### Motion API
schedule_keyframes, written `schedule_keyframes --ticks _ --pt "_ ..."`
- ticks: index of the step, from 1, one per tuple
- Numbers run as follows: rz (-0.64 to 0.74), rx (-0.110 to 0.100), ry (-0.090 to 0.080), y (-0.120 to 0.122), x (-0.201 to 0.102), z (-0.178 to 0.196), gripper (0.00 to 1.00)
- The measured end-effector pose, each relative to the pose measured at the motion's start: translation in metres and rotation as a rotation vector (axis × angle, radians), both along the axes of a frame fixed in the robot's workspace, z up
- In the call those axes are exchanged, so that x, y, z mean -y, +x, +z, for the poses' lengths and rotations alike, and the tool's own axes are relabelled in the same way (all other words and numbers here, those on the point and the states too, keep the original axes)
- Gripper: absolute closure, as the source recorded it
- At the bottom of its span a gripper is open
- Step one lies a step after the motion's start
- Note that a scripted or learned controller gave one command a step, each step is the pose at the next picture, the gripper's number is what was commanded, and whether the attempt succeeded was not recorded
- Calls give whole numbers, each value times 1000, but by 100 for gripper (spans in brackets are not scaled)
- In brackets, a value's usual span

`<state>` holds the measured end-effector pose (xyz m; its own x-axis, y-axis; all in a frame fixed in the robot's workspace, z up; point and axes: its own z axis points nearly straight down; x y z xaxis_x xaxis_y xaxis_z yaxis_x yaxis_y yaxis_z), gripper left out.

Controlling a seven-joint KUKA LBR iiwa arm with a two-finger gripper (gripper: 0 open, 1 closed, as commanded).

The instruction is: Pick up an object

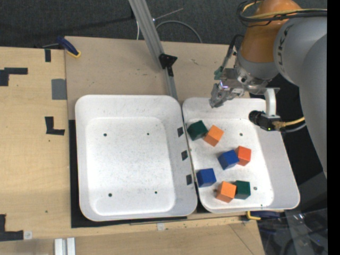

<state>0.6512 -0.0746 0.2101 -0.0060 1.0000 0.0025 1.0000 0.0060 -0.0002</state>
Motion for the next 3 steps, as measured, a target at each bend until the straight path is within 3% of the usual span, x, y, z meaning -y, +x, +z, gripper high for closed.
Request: schedule_keyframes --ticks 3 --pt "1 0 -1 -26 -144 18 100"
